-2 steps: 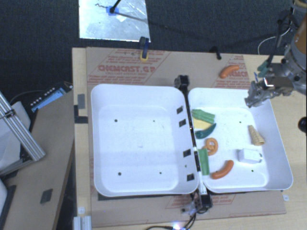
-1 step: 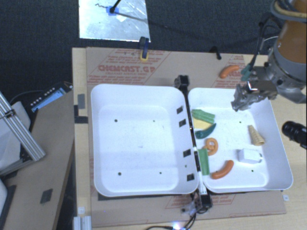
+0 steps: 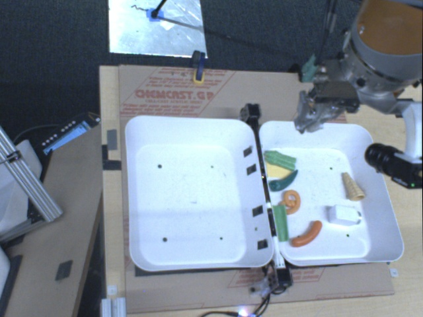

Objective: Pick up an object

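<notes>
- The pick had not begun; every candidate lay in the right bin [image 3: 380, 243], and the left bin [image 3: 142, 243] sat alongside it on the counter [image 3: 112, 170].
- The orange sausage [image 3: 307, 234] lay near the front of that bin, apart from its neighbours, so I judged it the easiest target: probably light, smooth plastic, a little slippery, best pinched across its middle.
- The white block [image 3: 343, 214] just beside it looked stiff and flat-sided, a fair second choice.
- The cone [image 3: 353, 186] tapered, so I reckoned it might squirt out unless taken near the wide end.
- The green pieces [image 3: 280, 158], a yellow bit [image 3: 275, 171] and the orange pretzel [image 3: 291, 201] crowded the divider [image 3: 263, 177], leaving poor room for a grip.
- My hand [image 3: 308, 123] hung above the far left corner of the right bin, well apart from the toys, touching nothing and holding nothing that I could see; how far it was open I could not tell.
</notes>
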Motion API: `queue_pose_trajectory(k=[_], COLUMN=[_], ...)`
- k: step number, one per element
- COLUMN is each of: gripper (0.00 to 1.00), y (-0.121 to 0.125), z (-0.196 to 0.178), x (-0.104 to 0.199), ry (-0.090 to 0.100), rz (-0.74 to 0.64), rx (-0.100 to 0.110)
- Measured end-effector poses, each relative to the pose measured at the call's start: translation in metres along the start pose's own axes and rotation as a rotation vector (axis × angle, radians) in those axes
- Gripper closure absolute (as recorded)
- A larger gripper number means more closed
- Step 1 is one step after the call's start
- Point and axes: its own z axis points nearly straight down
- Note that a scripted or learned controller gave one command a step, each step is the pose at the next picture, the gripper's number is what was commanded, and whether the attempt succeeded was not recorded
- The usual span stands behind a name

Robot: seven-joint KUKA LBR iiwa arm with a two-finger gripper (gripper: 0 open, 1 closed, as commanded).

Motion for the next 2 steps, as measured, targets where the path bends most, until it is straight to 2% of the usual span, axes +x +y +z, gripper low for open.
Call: queue_pose_trajectory(k=[1,2], gripper=[1.00,1.00], y=[0.001,0.001], z=[-0.040,-0.037], x=[0.061,0.105], ry=[0.000,-0.001], rz=[0.002,0.004], rx=[0.003,0.007])
